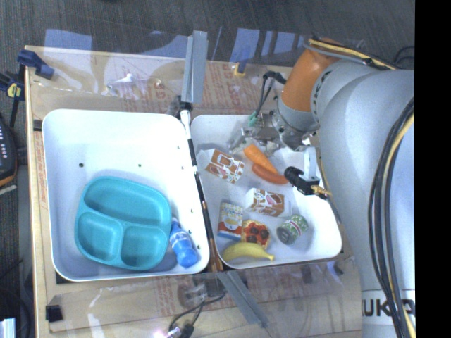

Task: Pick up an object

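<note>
While the gripper [264,138] hangs right above the carrot [264,163], go slow.
Can't tell how it's set; centre on the carrot.

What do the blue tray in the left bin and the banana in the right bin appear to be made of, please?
The blue tray looks like moulded plastic with a smooth, slightly glossy finish: uniform turquoise colour, rounded compartments. The banana is probably a plastic toy, judging by its even yellow and soft sheen, though a real fruit cannot be ruled out from this view.
</note>
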`<act>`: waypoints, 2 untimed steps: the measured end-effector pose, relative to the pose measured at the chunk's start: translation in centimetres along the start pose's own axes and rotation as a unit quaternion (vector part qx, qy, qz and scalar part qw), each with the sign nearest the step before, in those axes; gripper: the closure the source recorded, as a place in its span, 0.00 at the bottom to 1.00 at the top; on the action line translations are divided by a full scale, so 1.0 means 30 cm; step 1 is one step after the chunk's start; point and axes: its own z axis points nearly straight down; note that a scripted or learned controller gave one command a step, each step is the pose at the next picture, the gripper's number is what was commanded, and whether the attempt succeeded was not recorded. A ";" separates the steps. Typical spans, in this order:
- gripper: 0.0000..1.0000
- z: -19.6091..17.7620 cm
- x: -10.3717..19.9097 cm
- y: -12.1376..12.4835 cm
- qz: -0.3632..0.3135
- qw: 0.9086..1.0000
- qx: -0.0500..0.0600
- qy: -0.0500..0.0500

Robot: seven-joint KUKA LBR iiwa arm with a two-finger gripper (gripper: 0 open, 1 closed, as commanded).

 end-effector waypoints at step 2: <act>1.00 -0.343 0.112 -0.012 0.070 0.998 0.001 0.000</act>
